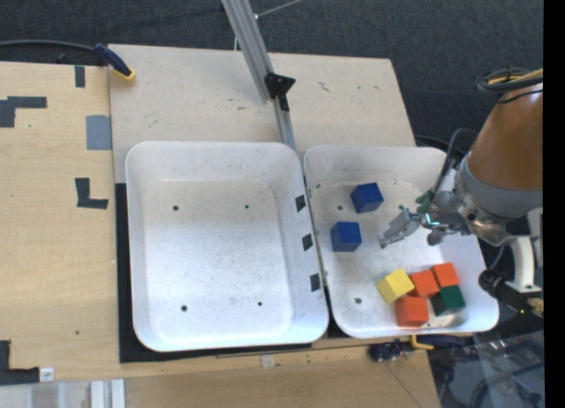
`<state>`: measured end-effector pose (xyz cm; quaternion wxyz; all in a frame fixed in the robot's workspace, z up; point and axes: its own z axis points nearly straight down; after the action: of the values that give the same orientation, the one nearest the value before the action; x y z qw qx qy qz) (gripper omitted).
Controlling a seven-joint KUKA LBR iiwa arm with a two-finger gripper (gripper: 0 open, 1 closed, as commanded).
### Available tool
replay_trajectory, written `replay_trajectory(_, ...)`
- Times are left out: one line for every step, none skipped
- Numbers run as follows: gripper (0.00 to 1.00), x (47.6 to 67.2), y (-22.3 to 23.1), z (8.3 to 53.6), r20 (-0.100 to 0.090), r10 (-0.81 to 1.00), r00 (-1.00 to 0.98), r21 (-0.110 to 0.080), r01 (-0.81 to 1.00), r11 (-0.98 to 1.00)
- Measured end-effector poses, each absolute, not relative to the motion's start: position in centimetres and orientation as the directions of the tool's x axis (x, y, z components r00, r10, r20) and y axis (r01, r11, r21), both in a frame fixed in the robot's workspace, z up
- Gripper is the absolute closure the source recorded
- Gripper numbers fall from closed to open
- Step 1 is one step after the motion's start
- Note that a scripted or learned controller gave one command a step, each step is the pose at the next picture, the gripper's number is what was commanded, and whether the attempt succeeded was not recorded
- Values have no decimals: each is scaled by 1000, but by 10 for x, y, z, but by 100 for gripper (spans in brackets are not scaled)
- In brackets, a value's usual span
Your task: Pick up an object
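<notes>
— Where was your pincer at that moment?

— My pincer [408,225] hung over the right-hand shallow white bin [340,309], reaching in from its right side. The fingers [393,233] were spread apart, with nothing between them.

— And the things you could have taken?

— All lay in that right bin. Two blue cubes sat toward its middle: the upper blue cube [366,197] just left of my fingertips, the lower blue cube [346,236] a little below and to the left of it, apart from it. Neither touched my pincer, as far as I could tell.

— Anything else in there?

— A cluster near the bin's lower right corner: a yellow cube [395,285], an orange cube [411,311] just below it, two more orange blocks [434,279] beside the yellow one, and a dark green cube [451,298] at the right of the group. They were packed close, touching or nearly so.

— The other bin?

— The left-hand white bin [141,247] sat alongside, rims meeting, both on the pale wooden table [53,221].
</notes>
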<state>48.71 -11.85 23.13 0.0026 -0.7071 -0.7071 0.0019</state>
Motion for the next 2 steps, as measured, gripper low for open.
replay_trajectory(0, 488, -118, 233, 1, 1000, -1, -2, 1000, 1)
replay_trajectory(0, 483, -113, 188, 1, 1000, -1, -7, 1000, 1)
